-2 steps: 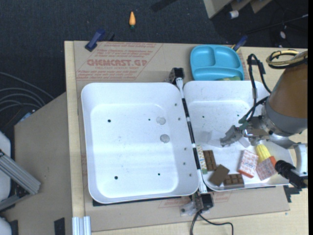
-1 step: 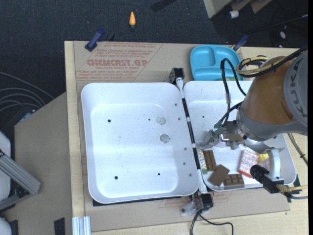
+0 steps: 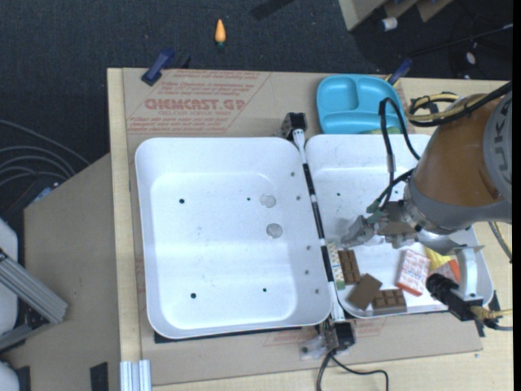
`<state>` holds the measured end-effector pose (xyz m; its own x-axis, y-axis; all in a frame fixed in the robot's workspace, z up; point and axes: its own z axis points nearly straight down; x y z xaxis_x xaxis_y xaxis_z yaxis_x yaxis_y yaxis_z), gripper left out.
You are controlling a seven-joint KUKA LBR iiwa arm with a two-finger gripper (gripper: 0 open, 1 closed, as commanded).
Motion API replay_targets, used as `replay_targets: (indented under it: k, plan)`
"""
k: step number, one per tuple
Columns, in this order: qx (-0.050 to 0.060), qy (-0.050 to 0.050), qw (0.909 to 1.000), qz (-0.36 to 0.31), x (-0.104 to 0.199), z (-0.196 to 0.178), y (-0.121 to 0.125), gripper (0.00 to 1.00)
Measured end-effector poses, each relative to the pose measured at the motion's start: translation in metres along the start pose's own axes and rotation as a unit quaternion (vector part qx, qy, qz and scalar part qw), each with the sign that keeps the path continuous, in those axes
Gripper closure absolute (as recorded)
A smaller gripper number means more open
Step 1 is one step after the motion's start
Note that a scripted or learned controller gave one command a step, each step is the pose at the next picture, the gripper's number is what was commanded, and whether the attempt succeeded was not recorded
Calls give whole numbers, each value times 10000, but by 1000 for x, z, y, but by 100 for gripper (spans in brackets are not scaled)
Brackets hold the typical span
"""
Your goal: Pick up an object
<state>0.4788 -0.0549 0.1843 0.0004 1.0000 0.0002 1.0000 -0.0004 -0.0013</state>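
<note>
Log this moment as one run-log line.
arm: over right bin | gripper: low above bin floor, nothing visibly held | nearest: brown bars | left bin: untouched

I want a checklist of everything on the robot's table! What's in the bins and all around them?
Surface: wooden bench with printed lettering, bearing left bin and right bin.
Job's things: brown bars, brown blocks, red-and-white packet, yellow item, all in the right bin's near end.
Clutter: blue divided tray behind the right bin.
Grippers: gripper low over the right bin.
Cables: black cable across the tray.
Surroundings: dark carpet, small orange object.
</note>
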Motion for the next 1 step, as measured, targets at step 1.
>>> replay_targets:
  k: [1]
  plan:
    - [-15,-7,10000,2,-48,-11,0,0]
